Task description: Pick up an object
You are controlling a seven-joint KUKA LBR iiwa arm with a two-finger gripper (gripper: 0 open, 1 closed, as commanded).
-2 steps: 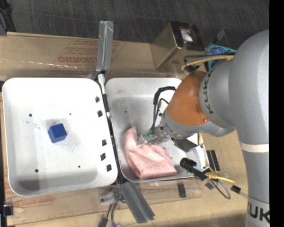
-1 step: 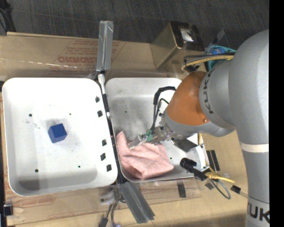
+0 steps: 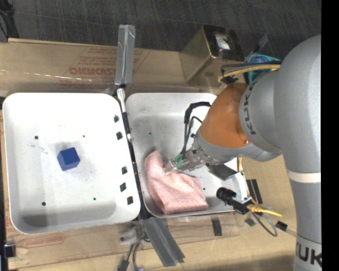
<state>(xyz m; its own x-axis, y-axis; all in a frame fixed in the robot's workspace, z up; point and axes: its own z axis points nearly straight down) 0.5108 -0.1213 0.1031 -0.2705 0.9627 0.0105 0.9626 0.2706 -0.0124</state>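
The pink cloth [image 3: 172, 186] lies crumpled in the right bin [image 3: 158, 112], against its near left part, and the gripper [image 3: 183, 161] is down at the upper right edge of this cloth, where the fabric looks a little raised. To do this step well, I think the fingers should close on a thick fold and not on a thin edge, because soft fabric slips out easily; after that the lift should go straight up and slowly, so the cloth does not catch on the wall of the bin. Whether the fingers are apart or together, I cannot tell, because the wrist covers them. The arm [image 3: 271, 112] reaches in from the right and bends down steeply over the right bin. A blue cube [image 3: 68, 158] sits in the left bin [image 3: 22, 129], well apart.
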